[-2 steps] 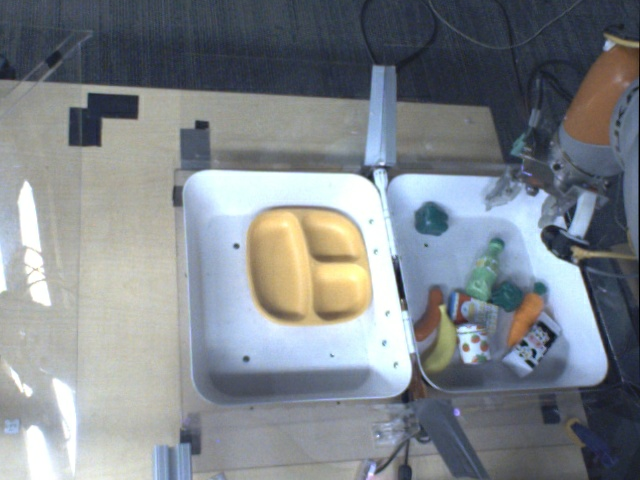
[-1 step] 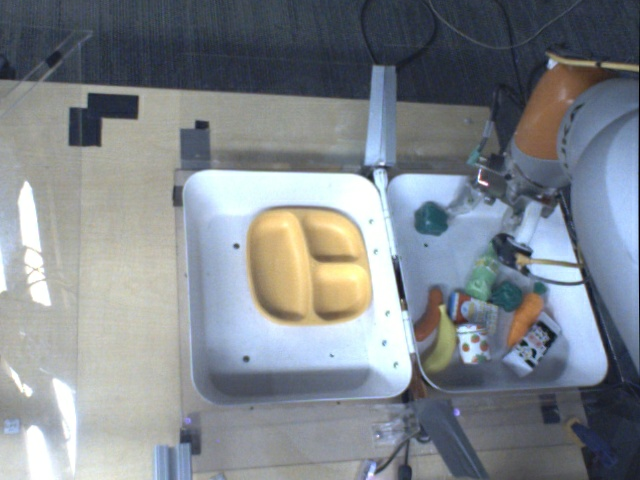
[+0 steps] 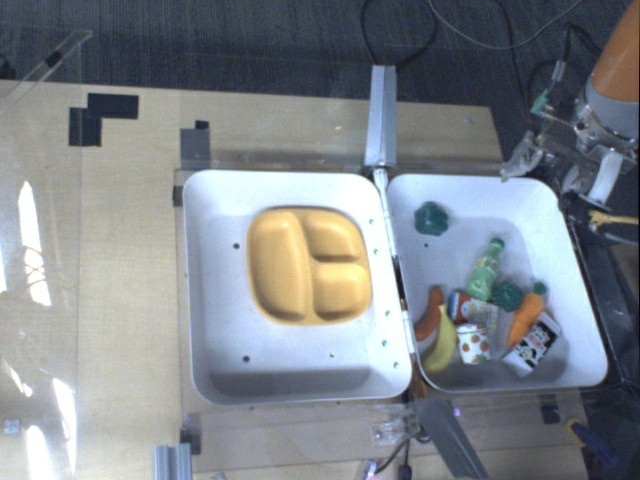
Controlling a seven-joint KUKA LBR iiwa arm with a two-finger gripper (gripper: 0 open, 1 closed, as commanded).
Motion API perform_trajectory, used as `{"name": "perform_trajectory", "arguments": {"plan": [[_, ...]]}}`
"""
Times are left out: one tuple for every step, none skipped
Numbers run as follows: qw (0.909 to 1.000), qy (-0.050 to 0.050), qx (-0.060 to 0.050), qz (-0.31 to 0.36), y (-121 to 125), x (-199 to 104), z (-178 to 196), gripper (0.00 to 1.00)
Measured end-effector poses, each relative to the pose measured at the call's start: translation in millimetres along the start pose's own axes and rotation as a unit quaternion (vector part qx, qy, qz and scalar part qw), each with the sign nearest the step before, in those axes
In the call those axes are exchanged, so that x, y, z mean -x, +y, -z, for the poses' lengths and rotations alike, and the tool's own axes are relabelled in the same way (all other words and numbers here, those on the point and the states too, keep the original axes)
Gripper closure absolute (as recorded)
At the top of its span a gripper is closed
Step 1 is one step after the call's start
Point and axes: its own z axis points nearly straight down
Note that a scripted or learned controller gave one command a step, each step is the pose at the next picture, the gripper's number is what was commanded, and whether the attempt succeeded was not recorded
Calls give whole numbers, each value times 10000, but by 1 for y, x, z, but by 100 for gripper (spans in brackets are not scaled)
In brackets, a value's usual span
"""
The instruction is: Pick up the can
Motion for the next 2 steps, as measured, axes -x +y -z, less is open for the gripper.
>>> {"name": "perform_trajectory", "arguments": {"plan": [[9999,-1,-23,-121,-40,-26,-164,0],[9999,8,-10,-114,-38,-27,-153,100]]}}
